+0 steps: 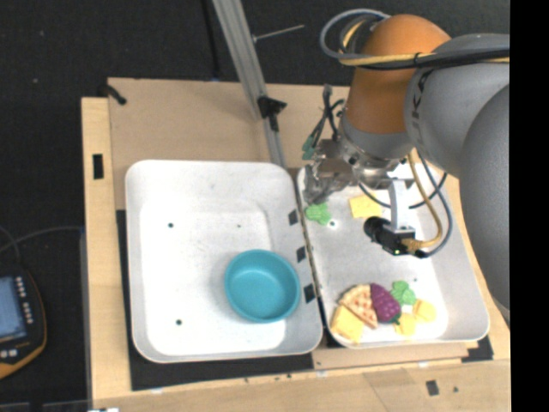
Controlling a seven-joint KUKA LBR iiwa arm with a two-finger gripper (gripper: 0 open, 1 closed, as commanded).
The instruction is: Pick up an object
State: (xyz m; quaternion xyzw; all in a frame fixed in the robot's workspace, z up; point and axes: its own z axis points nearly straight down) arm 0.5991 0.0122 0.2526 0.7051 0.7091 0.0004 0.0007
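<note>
Jaws state unclear from my feed, low over green piece at right bin far-left corner. I judge grasp step; next needs clean lift.

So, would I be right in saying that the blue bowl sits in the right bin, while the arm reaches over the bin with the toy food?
Not quite: the camera view shows the blue bowl in the left bin, not the right one. The rest holds: the arm reaches over the right bin, where the toy food lies.
</note>
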